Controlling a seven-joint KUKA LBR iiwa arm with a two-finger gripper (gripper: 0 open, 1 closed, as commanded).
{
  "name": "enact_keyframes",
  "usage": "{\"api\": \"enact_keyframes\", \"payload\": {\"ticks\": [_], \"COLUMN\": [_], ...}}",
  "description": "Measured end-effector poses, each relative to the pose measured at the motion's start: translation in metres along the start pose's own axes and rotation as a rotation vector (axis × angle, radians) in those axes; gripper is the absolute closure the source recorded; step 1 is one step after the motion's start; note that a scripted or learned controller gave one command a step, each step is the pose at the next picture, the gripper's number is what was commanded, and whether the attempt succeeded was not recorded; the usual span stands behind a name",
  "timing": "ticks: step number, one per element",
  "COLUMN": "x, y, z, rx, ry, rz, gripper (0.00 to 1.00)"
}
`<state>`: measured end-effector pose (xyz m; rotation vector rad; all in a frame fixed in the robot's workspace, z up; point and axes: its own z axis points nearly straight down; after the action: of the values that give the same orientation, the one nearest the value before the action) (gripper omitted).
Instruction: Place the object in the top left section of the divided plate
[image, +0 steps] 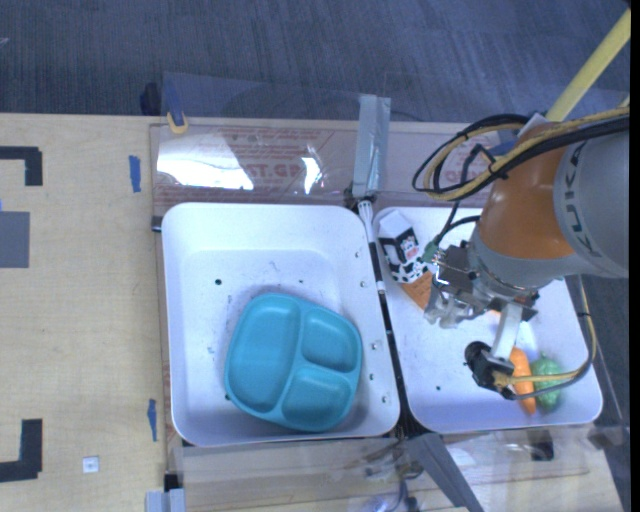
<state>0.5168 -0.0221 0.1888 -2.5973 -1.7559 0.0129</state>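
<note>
A blue divided plate (293, 362) with three sections lies in the left bin (190, 250), toward its front. My gripper (446, 308) hangs over the right bin (440, 375), near its left-middle part. Just left of the gripper lies a small orange piece (419, 289), partly covered by the wrist. A black-and-white patterned toy (401, 251) lies behind it near the bin's back left corner. An orange carrot-like toy (522, 378) with a green end (548, 373) rests at the front right of the right bin.
A grey divider wall (380, 300) separates the two bins. Yellow and black cables (470, 150) loop above the arm at the back right. The back half of the left bin is bare white floor.
</note>
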Motion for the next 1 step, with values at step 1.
{"api": "enact_keyframes", "payload": {"ticks": [1], "x": [-0.029], "y": [-0.0292], "z": [0.0054], "rx": [-0.006], "ry": [0.003], "rz": [-0.139], "gripper": [1.0]}}
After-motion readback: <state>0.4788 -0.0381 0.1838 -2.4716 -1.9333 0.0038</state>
